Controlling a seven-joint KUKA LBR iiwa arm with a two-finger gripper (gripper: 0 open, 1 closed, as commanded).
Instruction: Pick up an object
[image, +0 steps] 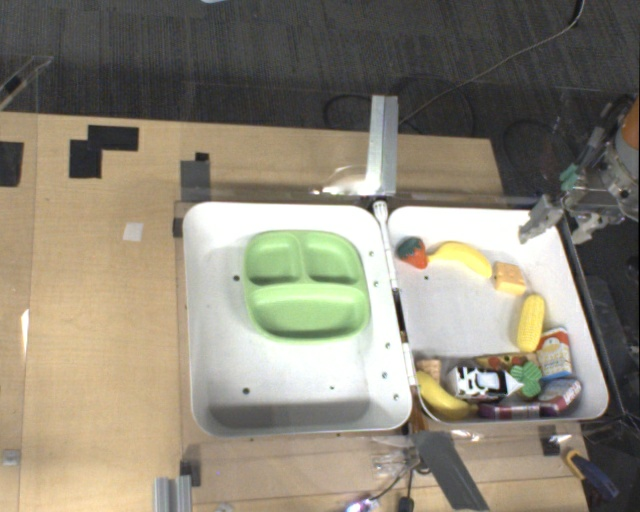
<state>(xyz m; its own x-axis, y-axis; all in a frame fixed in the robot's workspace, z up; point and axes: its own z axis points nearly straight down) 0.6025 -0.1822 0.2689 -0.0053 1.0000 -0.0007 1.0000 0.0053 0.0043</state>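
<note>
The wooden bench (90, 330) fills the left of the frame, with black patches near its upper left corner. Just right of it, in the middle of the frame, the left bin (215, 400) holds a green divided plate (304, 283), lying flat toward the bin's upper half, with two small compartments at the top and one wide one below. A metal post (384, 145) rises from the seam between the two bins at the top centre. The right bin (455, 320) carries the loose objects: a red and green strawberry-like toy (411, 251) near its upper left corner, a yellow banana (460, 259) just beside it, then a small tan block (509, 278), and below that an upright-lying ear of corn (530, 321). Along the bin's lower edge sits a crowded pile: a second banana (440, 395) at the left, a black and white item (478, 381) touching it, a green toy (527, 376), and a small carton (555, 355) with other pieces too jumbled to name. At the far upper right of the frame the gripper (560, 218) hovers over the right bin's upper right corner, apart from every object; nothing is between its fingers, and whether they are spread or closed cannot be told.
</note>
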